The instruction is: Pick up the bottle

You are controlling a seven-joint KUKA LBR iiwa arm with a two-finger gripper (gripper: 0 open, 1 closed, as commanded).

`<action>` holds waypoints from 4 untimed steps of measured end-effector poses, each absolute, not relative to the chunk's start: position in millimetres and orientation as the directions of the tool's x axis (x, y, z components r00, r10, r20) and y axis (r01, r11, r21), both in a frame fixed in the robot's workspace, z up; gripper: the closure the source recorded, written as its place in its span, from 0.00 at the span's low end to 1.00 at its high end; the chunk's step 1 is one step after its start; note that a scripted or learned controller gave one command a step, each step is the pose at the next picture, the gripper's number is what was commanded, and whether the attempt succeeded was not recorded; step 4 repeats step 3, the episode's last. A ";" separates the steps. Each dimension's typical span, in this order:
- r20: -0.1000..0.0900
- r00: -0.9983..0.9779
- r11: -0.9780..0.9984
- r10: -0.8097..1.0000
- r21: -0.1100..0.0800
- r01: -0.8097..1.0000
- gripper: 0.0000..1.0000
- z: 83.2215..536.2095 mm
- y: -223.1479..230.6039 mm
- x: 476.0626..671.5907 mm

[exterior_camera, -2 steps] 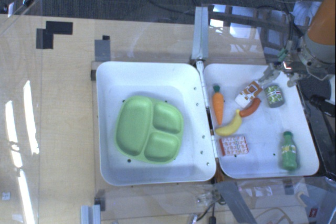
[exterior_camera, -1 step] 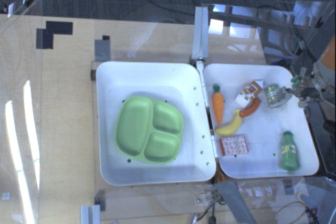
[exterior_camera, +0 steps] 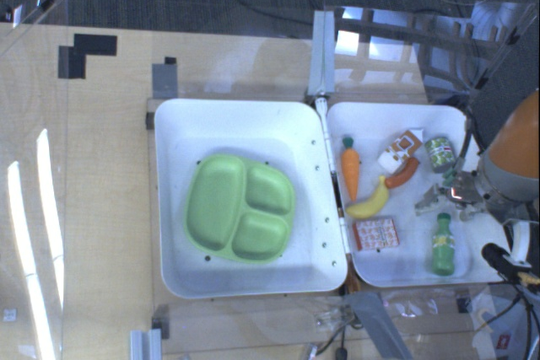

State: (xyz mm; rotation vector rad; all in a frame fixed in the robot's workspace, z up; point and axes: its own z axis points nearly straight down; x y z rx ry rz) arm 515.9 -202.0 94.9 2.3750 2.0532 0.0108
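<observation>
Bottle [exterior_camera: 443, 244]: It is green with a yellow cap and a yellow label. It lies flat in the right bin [exterior_camera: 418, 120], near the bin's front right corner. Its cap points to the back of the bin.
Hand [exterior_camera: 440, 196]: It hangs low in the right bin, close to the right wall. It is just behind the bottle's cap, very near it. Its thin grey fingers [exterior_camera: 429, 200] are spread apart, so the hand is open. Nothing sits between them.
Arm [exterior_camera: 513, 152]: It is grey with an orange band. It comes in over the right edge of the surface [exterior_camera: 93, 181].
Right bin: It is white and shallow. It sits on the right part of the surface.
Carrot [exterior_camera: 350, 167]: It is orange with a green top. It lies by the left wall of the right bin.
Banana [exterior_camera: 372, 201]: It is yellow and curved. It lies near the middle of the right bin, just beside the carrot's tip.
Sausage [exterior_camera: 402, 172]: It is red-brown. One end touches the banana.
Small box [exterior_camera: 402, 147]: It is white and brown. It is toward the back of the right bin, next to the sausage.
Can [exterior_camera: 440, 153]: It is green and white. It is near the back right corner of the right bin.
Red card [exterior_camera: 375, 233]: It is flat with a pattern. It lies by the front left corner of the right bin.
Left bin [exterior_camera: 236, 118]: It is white too. It touches the right bin.
Green tray [exterior_camera: 240, 206]: It has three parts. It lies in the middle of the left bin.
</observation>
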 end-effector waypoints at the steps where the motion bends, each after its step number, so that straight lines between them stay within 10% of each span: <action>1: -0.003 0.113 -0.113 0.994 0.016 0.993 0.00 89.1 -186.2 491.6; 2: -0.002 0.109 -0.109 0.994 0.024 0.994 1.00 101.4 -184.7 495.6; 3: 0.000 0.240 -0.240 0.971 0.008 0.971 1.00 234.5 -144.1 489.4; 4: 0.000 0.240 -0.240 0.971 0.008 0.971 1.00 234.5 -144.1 489.4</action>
